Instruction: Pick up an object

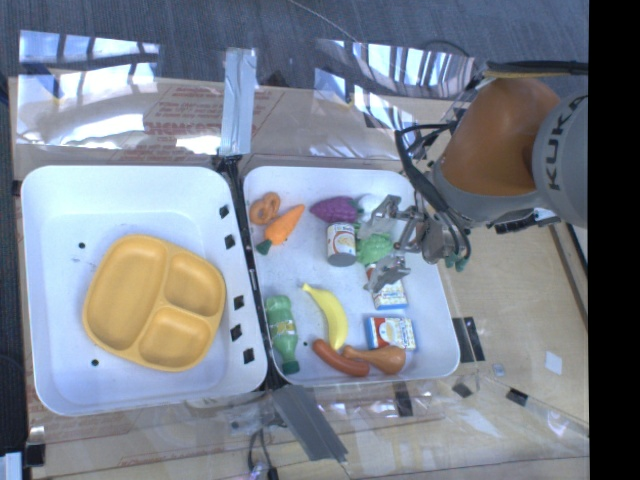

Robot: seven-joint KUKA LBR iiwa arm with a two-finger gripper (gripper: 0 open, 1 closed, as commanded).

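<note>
Toys lie scattered in the right bin (440, 313), and the arm (500, 148) reaches over its right wall from the side. The claw (388, 238) hangs low over the upper middle of this bin, with its fingers on both sides of a small green toy (375, 248), which sits just beside a little can (342, 244). The fingers seem to stand narrow around the green toy, but I cannot tell if they really press it or only stand next to it, so I would not say that it is held. Near it are a purple toy (335, 209), a carrot (284, 225), a pretzel (265, 208), a banana (329, 314), a green bottle (281, 333), a sausage (340, 359) and two small boxes (392, 331). The left bin (45, 268) carries a yellow divided plate (152, 301). To my judgement the step in hand is the grasp itself: the claw is down at an object and not yet lifted. The next move, I think, calls for a firm closing on the green toy and then a straight rise, careful not to drag the can that touches it.
</note>
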